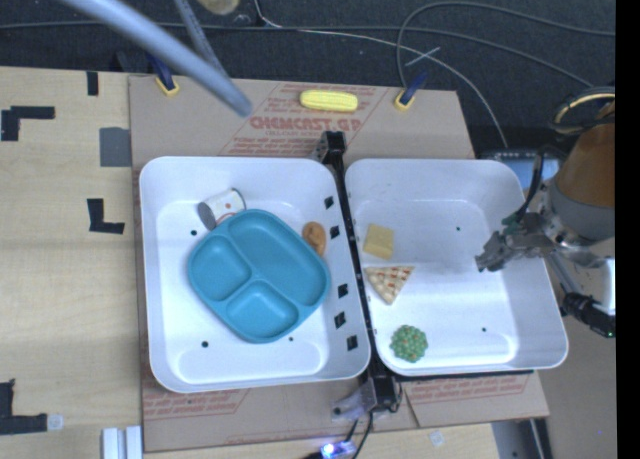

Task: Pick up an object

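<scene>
At the right bin's (520, 247) right rim the gripper (492, 255) hangs with its dark fingers slightly spread and nothing between them. Nothing is picked yet: the broccoli (408, 343), waffle wedge (390, 280) and yellow block (379, 241) lie well left of it, so choosing, reaching and closing remain.

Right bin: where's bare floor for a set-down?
Right bin: open floor between the cheese cube, waffle wedge, broccoli along the divider and the gripper at the right wall. Left bin: crowded by the blue divided plate.

Grey arm (585, 209), orange band, dark metal hand (497, 252)
</scene>
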Action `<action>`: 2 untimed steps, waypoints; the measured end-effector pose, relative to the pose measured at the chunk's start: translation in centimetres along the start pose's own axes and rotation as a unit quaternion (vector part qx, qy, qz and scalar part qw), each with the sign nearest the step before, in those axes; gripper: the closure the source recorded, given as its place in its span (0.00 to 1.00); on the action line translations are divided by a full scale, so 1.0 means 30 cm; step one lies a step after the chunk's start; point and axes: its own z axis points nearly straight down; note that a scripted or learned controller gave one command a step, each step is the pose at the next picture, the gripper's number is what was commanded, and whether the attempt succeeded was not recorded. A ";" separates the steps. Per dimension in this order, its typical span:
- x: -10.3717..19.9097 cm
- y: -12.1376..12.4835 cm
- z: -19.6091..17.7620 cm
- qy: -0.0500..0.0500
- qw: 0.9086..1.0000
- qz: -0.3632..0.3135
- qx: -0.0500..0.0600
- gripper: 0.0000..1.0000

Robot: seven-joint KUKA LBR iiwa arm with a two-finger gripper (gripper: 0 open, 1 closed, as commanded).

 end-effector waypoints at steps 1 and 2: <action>-0.005 -0.010 -0.146 0.000 1.000 0.000 0.001 1.00; -0.017 0.003 -0.290 0.000 1.000 0.000 0.001 1.00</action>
